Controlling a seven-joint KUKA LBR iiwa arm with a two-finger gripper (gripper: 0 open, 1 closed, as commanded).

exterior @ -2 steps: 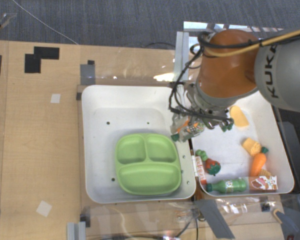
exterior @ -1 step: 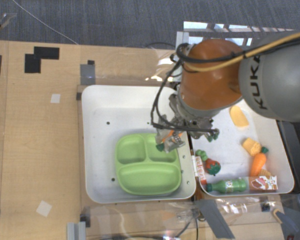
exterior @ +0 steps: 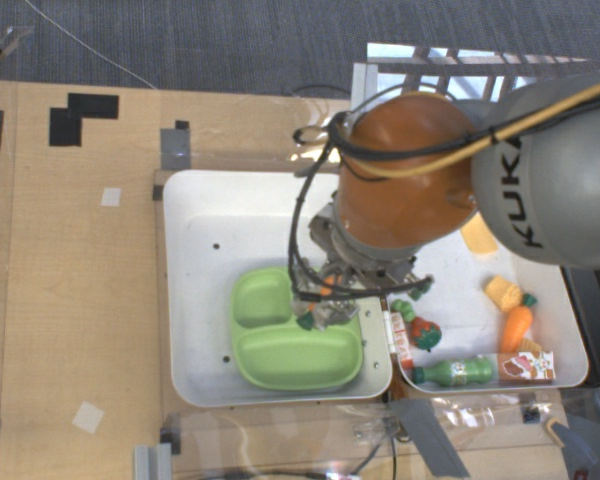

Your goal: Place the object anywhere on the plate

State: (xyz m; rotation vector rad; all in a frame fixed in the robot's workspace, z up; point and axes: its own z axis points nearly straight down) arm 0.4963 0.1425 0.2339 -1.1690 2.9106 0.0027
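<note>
A: Green divided plastic plate (exterior: 280,353) is sitting in the left white bin (exterior: 195,228), toward its near right corner, and the gripper (exterior: 325,308) is hanging just over the plate's right edge, where the small upper compartment is meeting the large lower one.

B: Is anything being carried?

A: I cannot tell. The grey arm with its orange band (exterior: 405,178) is covering most of the wrist, and the tip is blurring into cables and shadow, so how the end effector is set is not readable, nor whether an object is in it.

B: What is worrying you from here?

A: The tip is hovering close to the plate's rim and near the wall between the bins. If something is being released there, I judge it could be landing on the rim and rolling off into the bin.

B: And the other bin?

A: The right white bin (exterior: 570,368) is holding a green bottle (exterior: 460,372), an orange toy carrot (exterior: 517,325), a small red-and-white carton (exterior: 528,366) and a yellow block (exterior: 500,291), all lying well apart from the plate.
</note>
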